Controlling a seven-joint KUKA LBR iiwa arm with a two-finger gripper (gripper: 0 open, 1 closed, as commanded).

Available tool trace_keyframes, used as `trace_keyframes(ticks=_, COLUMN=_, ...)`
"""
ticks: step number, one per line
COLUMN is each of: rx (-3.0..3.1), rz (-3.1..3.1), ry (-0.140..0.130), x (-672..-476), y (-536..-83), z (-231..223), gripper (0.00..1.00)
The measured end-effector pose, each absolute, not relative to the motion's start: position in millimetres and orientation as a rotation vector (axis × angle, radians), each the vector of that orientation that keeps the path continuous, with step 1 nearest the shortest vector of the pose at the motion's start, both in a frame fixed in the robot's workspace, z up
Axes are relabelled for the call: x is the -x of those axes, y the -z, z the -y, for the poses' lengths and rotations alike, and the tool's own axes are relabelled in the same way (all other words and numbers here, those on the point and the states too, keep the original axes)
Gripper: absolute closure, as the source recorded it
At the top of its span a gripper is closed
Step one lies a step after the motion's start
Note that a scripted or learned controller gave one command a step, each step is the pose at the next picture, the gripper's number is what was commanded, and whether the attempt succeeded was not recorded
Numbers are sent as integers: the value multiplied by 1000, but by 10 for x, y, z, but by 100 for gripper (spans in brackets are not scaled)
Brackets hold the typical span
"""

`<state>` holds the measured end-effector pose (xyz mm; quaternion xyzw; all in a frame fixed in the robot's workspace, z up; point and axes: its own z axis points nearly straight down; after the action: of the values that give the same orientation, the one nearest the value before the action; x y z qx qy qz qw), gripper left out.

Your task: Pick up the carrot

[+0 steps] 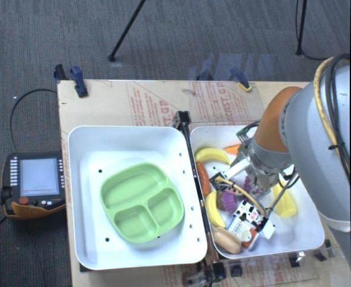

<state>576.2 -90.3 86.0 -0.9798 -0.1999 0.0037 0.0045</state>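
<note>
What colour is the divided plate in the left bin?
Light green divided plastic plate, seen best in the camera view.

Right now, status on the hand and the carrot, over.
Hand low in right bin, among toy food. Carrot by bin's left wall, beside bananas, untouched. Clutter crowds it; arm overhead.

Two white bins sit side by side, left bin [79,160] and right bin [310,232]. One green divided plate [142,202]. Two bananas, one at twelve o'clock [212,155], another [214,209] lower. One bread roll [226,240]. Three blue clamps [78,81].
</note>
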Motion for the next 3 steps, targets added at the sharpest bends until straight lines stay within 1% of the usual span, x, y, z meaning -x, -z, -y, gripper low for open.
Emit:
trace_keyframes(ticks=1, rx=3120, rz=309, ry=-12, x=-5611, y=-860, z=1038, gripper=0)
trace_keyframes(ticks=2, rx=3091, rz=526, ry=-7, x=-6194, y=-867, z=821, gripper=0)
trace_keyframes(ticks=3, rx=2968, rz=1010, ry=-12, x=-5312, y=-878, z=1261, gripper=0)
